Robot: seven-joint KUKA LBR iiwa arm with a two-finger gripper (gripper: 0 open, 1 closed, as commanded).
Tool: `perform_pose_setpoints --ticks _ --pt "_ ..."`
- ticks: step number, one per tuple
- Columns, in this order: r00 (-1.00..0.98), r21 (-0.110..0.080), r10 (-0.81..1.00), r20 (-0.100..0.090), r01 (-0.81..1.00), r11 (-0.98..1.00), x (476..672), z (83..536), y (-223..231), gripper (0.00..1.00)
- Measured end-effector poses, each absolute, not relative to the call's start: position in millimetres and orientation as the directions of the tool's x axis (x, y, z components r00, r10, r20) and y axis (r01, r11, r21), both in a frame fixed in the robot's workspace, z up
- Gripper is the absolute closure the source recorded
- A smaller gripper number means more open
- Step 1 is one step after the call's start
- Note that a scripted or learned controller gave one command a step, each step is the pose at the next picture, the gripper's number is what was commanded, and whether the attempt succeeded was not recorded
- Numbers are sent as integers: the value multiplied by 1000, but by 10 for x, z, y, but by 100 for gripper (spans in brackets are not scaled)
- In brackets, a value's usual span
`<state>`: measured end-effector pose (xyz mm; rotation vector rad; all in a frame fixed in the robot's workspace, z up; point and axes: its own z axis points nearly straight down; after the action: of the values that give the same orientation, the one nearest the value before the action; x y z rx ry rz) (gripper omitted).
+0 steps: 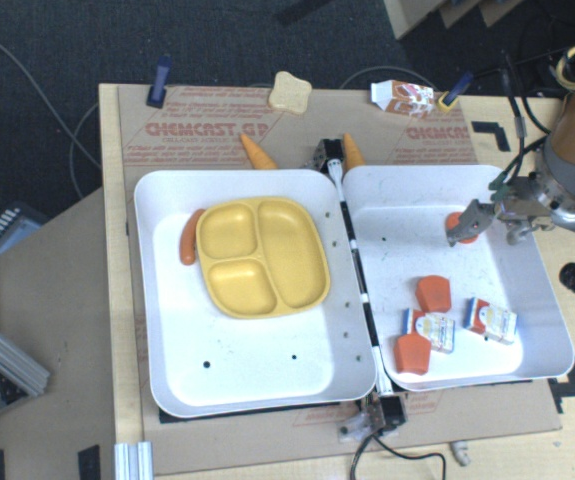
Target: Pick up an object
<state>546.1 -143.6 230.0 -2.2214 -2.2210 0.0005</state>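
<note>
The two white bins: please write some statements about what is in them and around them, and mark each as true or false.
1. The yellow divided plate lies in the left bin. True.
2. A sausage lies at the plate's left edge. True.
3. The small packets are in the left bin. False: they lie in the right bin.
4. The gripper hangs above the yellow plate. False: it is over the right bin, near a small red-orange thing.
5. A slice of bread lies outside both bins. True.
</note>
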Motion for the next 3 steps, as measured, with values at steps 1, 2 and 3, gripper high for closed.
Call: perform_pose_setpoints --ticks 1,2,3 --pt "0 0 1000 0 1000 0 5325 1111 -1067 0" --pt "1 -3 1000 1 1000 -1 5244 840 -1095 0" --pt "1 1 1000 0 1000 -1 5254 951 -1096 100"
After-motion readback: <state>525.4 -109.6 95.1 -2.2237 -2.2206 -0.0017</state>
